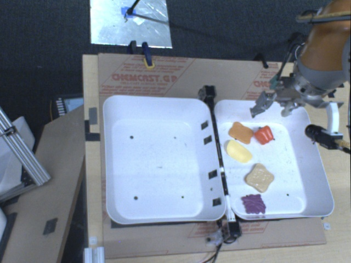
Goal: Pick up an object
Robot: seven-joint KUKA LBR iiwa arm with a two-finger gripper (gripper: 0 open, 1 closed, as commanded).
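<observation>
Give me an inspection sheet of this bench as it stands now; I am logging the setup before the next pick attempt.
Surface: two shallow white bins side by side, left bin and right bin, on brown cardboard.
Job's things: all in the right bin: orange piece, red piece, yellow piece, tan waffle-like piece, purple piece.
Clutter: nothing seen in the bins.
Grippers: gripper open, above the right bin's far edge, nothing between its fingers.
Cables: dark cable by the arm; wires at the bins' near junction.
Surroundings: shiny sheet on dark floor; metal rail at left.
</observation>
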